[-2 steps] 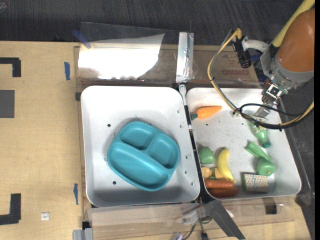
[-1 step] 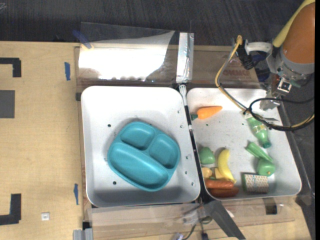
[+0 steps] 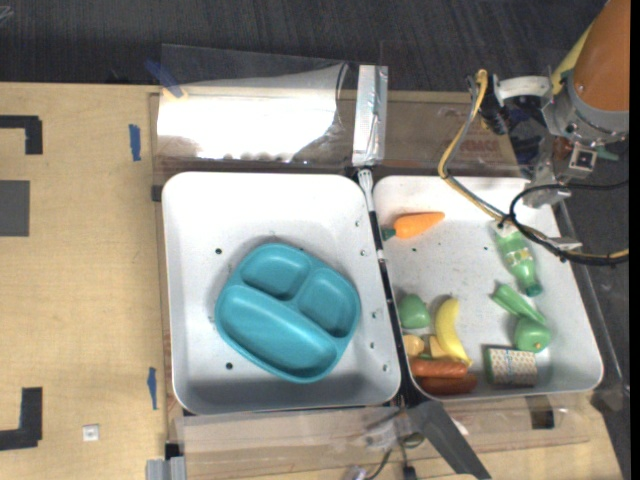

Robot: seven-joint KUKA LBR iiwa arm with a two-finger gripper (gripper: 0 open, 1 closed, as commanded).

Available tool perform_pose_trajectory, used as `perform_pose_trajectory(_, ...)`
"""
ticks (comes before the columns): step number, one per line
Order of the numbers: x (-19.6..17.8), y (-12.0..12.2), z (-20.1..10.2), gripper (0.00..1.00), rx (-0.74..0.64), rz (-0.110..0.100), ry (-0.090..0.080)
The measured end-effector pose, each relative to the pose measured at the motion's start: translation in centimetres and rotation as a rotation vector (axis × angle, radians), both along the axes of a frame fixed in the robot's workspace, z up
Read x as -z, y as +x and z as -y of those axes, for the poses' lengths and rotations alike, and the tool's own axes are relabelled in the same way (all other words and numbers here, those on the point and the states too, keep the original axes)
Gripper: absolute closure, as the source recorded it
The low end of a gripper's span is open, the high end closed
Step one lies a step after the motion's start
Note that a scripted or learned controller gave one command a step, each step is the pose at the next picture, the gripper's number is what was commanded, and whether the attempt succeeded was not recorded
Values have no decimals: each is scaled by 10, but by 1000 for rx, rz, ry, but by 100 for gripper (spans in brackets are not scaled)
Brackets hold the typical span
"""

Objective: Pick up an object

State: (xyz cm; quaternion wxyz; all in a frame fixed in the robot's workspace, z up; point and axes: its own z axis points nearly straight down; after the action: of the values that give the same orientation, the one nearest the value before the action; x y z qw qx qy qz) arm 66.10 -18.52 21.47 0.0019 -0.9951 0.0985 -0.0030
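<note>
Camera view: I have both bins in sight from above, at a slant.
Arm: the arm [image 3: 606, 63] comes in at the far right corner, its orange band over the bench outside the bins.
Gripper: the gripper [image 3: 541, 175] sits over the far rim of the right-hand bin [image 3: 470, 200], toward its right corner, apart from every item below.
Gripper state: I cannot tell whether it is wide or narrow; I see nothing held in it.
Left-hand bin: the left-hand bin [image 3: 200, 218] holds a teal divided plate [image 3: 288, 311], lying flat near the middle and turned at an angle.
Carrot: the carrot [image 3: 418, 225] lies alone near the right-hand bin's far left corner.
Green bottle: the green bottle [image 3: 519, 261] lies on its side by the right wall; it is the item nearest the gripper.
Green cone: the green cone-shaped toy [image 3: 516, 301] lies just nearer than the bottle, with a green round toy [image 3: 533, 337] beside it.
Near edge: the patterned box [image 3: 511, 365] and red sausage [image 3: 441, 370] lie along the near wall.
Banana: the banana [image 3: 451, 330] touches the sausage, with a pale green fruit [image 3: 414, 312] just to its left.
</note>
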Motion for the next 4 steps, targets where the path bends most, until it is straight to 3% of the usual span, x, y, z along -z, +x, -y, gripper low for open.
perform_pose_trajectory(1,59,-16,-48,100,-2,-9,3)
perform_pose_trajectory(2,50,-30,-27,100,4,-5,-1)
perform_pose_trajectory(3,22,7,-44,100,1,-1,1)
perform_pose_trajectory(4,77,0,27,100,27,-10,1)
